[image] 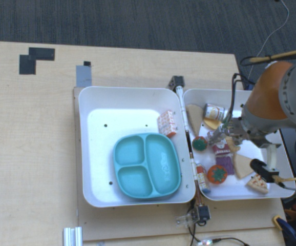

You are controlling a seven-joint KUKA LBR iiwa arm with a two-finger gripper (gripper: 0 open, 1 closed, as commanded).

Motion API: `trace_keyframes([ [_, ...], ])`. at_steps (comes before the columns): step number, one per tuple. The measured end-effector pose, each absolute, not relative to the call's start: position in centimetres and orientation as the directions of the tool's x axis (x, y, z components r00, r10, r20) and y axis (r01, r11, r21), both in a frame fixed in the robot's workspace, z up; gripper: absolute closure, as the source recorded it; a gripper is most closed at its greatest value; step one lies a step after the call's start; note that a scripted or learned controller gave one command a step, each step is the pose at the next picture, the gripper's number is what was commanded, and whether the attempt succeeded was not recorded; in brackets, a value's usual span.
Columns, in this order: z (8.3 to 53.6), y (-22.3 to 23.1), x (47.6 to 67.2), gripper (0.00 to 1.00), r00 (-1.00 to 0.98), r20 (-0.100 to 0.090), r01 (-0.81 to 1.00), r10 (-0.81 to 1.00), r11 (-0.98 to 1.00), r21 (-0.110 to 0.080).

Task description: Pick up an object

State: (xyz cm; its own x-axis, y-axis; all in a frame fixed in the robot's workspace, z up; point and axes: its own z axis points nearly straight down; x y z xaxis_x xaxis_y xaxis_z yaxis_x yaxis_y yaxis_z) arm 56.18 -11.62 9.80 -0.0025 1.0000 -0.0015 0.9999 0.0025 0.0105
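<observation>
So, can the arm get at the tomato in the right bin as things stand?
Probably yes. The tomato lies uncovered near the right bin's front, with the gripper already over that bin just behind it. The purple item crowds one side, which may hamper a clean grasp.

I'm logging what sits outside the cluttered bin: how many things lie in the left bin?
2. A teal divided plate lies toward the left bin's near right corner, and a small red-and-white packet sits just beyond it by the right wall.
</observation>
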Motion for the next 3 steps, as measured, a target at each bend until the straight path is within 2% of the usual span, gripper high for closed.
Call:
trace_keyframes([
  [1, 18.5, -6.4, 54.1, 1.0, -0.005, 0.001, 1.0, 1.0, 0.005, 0.004],
  [2, 18.5, -6.4, 54.0, 0.0, -0.004, 0.001, 1.0, 1.0, 0.004, 0.003],
  [3, 8.6, -8.6, 56.4, 0.0, -0.003, -0.001, 1.0, 1.0, 0.003, 0.007],
])
